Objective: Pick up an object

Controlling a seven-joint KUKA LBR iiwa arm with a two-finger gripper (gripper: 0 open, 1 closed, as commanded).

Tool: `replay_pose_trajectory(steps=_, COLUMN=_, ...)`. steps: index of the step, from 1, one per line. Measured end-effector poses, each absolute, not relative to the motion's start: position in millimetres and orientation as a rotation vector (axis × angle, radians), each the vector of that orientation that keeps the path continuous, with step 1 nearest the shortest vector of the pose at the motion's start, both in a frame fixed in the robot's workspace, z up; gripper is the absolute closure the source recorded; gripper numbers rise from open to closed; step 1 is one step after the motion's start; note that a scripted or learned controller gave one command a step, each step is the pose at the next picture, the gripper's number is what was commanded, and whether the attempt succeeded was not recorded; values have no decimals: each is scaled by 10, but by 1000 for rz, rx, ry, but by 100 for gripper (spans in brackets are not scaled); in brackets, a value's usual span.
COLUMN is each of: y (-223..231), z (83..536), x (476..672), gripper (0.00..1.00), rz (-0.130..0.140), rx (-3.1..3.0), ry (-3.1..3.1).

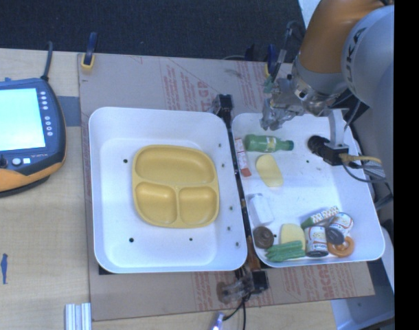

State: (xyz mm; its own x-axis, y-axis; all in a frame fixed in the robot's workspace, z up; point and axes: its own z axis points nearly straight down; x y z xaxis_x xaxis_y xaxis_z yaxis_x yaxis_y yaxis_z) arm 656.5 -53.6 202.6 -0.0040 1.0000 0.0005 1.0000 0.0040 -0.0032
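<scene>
**Desk:** Why is the grey two-finger gripper (271, 120) parked at the right white bin's (364, 188) far edge?

**Photographer:** It hovers just above the green plastic bottle (267, 143) lying on its side, the likeliest pick. Nothing sits between its fingers; whether they're spread, I cannot tell. The yellow divided tray (175, 185) occupies the left bin.

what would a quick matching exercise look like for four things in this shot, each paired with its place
Things:
1. yellow divided tray
2. green bottle
3. handheld screen pendant
4. gripper

Places:
A. on the bench, left of both bins
B. lying in the far part of the right bin
C. over the right bin's far edge, just above the bottle
D. in the middle of the left bin

Pairs: 1-D, 2-B, 3-A, 4-C
</scene>
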Motion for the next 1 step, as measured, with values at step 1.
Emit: replay_pose_trajectory(steps=1, y=-536, z=2025, x=6564, gripper=0, rz=4, rx=-2215, ry=-2224)
